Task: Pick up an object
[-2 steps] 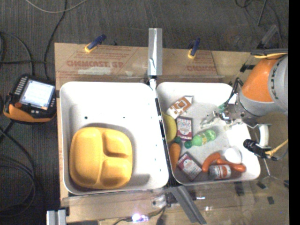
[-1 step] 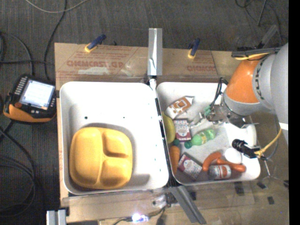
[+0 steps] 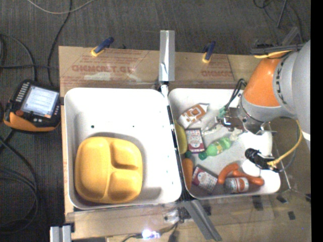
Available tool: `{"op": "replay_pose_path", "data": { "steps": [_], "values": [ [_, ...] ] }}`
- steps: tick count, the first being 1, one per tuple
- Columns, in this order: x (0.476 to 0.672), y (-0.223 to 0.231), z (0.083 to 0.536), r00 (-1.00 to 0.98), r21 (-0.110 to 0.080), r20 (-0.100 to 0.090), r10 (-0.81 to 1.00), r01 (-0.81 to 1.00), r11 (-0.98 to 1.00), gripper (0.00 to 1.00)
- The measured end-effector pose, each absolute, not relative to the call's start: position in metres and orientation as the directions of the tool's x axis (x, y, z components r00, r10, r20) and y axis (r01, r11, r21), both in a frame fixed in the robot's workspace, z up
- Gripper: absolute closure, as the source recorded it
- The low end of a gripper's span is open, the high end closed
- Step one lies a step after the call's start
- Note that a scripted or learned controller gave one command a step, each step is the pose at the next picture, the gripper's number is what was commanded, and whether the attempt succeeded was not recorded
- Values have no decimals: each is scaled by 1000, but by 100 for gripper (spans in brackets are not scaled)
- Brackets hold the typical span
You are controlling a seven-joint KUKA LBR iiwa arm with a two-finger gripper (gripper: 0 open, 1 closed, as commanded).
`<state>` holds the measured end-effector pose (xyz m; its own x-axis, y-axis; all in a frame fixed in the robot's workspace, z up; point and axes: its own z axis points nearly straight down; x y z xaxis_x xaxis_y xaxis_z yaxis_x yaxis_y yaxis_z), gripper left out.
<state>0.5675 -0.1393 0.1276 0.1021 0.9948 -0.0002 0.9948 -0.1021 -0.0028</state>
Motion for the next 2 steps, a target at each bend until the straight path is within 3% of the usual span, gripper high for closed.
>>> {"op": "replay_pose_path", "data": {
  "steps": [1, 2],
  "values": [
    [561, -131, 95, 42, 21, -2, 999, 999, -42, 0],
    [565, -129, 108, 39, 29, 1, 999, 999, -39, 100]
  ]
}}
